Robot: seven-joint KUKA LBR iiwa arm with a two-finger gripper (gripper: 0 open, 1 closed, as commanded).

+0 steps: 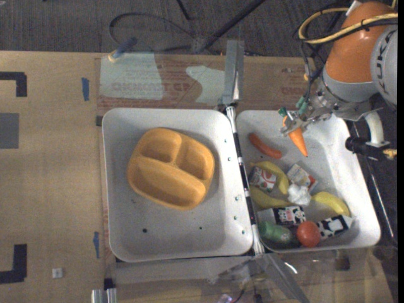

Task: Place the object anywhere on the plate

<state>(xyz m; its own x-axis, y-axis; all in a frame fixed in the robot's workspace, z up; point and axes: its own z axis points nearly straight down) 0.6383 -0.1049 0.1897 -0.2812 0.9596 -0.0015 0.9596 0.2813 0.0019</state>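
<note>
A yellow-orange divided plate [170, 167] lies in the left bin [126, 232], toward its upper middle. My gripper [302, 122] is over the back part of the right bin [363, 188], below the orange wrist band. A small orange carrot [298, 139] with a green top hangs at its fingertips, tip pointing down and to the right. The gripper is shut on the carrot's thick end. The carrot looks raised off the bin floor.
The right bin holds a red-orange sausage-shaped piece [265, 146], bananas [278, 172], small cartons [289, 215], a red tomato [308, 233] and a green item [274, 232]. A raised divider [240, 169] separates the bins. Cables hang around the arm at top right.
</note>
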